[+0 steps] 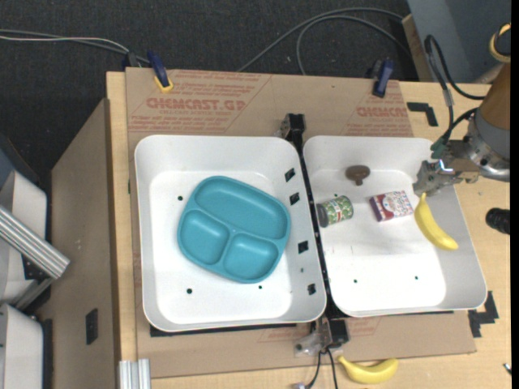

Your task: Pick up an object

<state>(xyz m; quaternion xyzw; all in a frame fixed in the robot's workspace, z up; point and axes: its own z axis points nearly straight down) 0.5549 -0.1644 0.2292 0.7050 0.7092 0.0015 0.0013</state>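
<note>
Banana [434, 227] in right bin [405, 298], top end just below pincer [428, 177]; pincer grip state unclear.

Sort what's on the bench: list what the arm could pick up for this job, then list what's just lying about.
Candidates to pick up, in the right bin:
banana
small green can
red packet
small brown object

Lying about:
teal divided plate in the left bin
second banana on the bench's front edge, outside the bins
blue clamps on the cardboard
</note>
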